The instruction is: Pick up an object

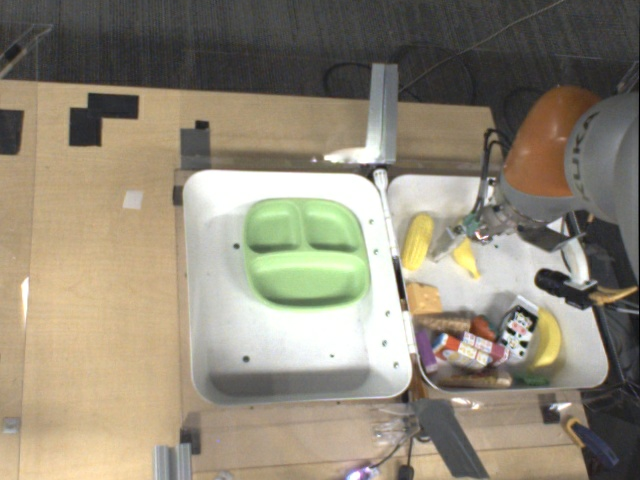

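Note:
My gripper (pixel 462 232) hangs low over the upper part of the right bin (pixel 590 368), at the end of the grey arm with the orange band (pixel 545 153). A yellow corn cob (pixel 416 238) lies just to its left. A small yellow piece (pixel 466 259) lies directly below the gripper tip, very close to it; I cannot tell whether they touch. Further toward the front lie an orange block (pixel 425 298), a brown stick (pixel 443 322), a red box (pixel 472 347), a black-and-white box (pixel 518 326) and a banana (pixel 548 340).
The left bin (pixel 215 368) holds a green divided plate (pixel 305 251). A metal post (pixel 383 108) stands behind the wall between the bins. A purple item (pixel 425 348) and another brown stick (pixel 472 378) crowd the right bin's front edge.

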`<state>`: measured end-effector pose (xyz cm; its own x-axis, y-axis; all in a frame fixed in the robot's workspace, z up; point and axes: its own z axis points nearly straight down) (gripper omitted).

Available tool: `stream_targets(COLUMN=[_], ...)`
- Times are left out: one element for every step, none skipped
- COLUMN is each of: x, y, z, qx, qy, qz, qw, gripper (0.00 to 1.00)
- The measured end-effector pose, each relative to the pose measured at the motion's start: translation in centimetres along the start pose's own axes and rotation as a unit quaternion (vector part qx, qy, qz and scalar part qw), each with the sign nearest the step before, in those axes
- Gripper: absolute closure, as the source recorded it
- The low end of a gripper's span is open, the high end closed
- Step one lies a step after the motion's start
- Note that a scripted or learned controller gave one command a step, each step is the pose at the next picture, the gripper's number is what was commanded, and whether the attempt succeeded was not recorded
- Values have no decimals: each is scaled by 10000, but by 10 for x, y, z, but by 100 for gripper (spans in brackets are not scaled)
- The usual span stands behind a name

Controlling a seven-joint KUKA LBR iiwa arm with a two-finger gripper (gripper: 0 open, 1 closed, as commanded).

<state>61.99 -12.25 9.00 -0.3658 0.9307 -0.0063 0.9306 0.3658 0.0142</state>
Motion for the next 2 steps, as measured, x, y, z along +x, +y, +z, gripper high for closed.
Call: stream_targets(x=[1,0], y=[3,6], z=[-13,-26], qx=[-35,-73], qy=[0,-15], qz=[-12,-22], qw=[10000,10000], gripper=[100,100])
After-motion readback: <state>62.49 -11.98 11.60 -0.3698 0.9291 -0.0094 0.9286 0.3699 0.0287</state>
